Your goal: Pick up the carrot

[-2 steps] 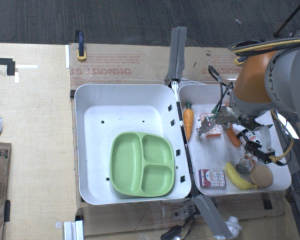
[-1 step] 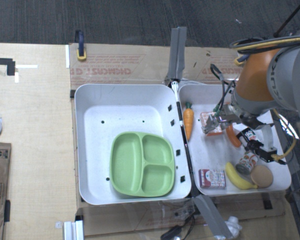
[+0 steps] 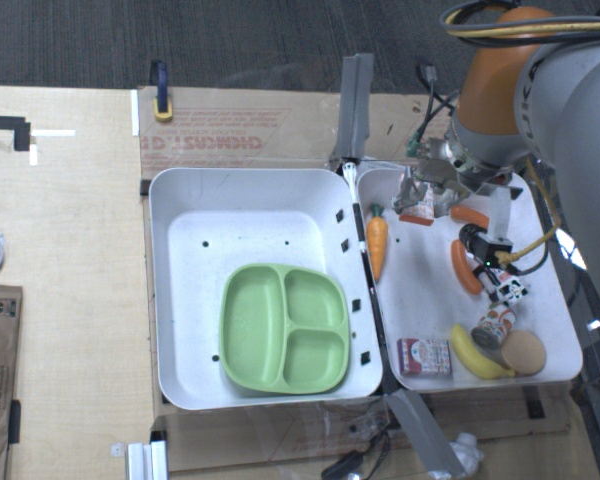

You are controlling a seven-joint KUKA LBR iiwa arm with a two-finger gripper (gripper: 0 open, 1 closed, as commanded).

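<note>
Carrot [image 3: 377,244] against right bin's left wall, gripper [image 3: 417,200] just beside, banana [image 3: 475,354] well apart

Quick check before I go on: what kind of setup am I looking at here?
Probably a lab bin-picking bench: two white bins side by side, toy food such as the carrot and banana, and a green divided plate.

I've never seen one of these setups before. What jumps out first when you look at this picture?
Probably the big grey arm with its orange band, reaching in from the right over the right-hand bin. Next is the pale green divided plate, lying in the left bin. Then the small orange carrot, lying by the right bin's left wall, with a banana and other toy foods scattered toward that bin's near corner.
</note>
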